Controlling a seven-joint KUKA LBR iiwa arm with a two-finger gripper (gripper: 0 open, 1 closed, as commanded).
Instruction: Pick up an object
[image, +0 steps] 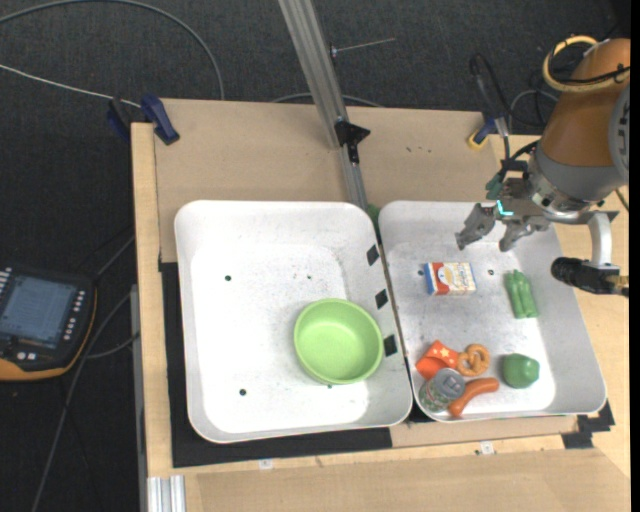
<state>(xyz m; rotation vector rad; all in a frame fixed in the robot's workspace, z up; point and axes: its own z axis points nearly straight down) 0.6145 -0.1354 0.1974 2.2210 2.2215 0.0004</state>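
Tool: the tool (497, 228) hangs over the upper part of the right bin (570, 395), its two fingers spread apart with nothing between them.
Why it sits there: it hovers at about 1 o'clock from the small carton (447, 277), apart from it, so it looks placed for a descent rather than a grasp; no object is held yet.
Likely target: by nearness, the carton or the green cylinder (520, 295), which lies at about 4 o'clock from the tool; which one the program aims for I cannot tell.
Other contents of the right bin: a cluster along the near edge at about 6 o'clock from the tool — an orange piece (438, 355), a pretzel-shaped item (475, 357), a red sausage-like piece (472, 394), a greyish round thing (444, 385), and a green rounded object (519, 371). They crowd together, touching or nearly so, which would make a clean grip harder there.
Left bin: the left bin (230, 230) carries a green bowl (338, 341), upright, toward its lower right.
Surface: both bins are white and speckled, side by side on a pale wooden bench (260, 150).
Room: dark carpet-like floor around the bench, loose cables, a handheld controller (40, 320) at 9 o'clock, and a metal pole (320, 70) leaning in at 12 o'clock.
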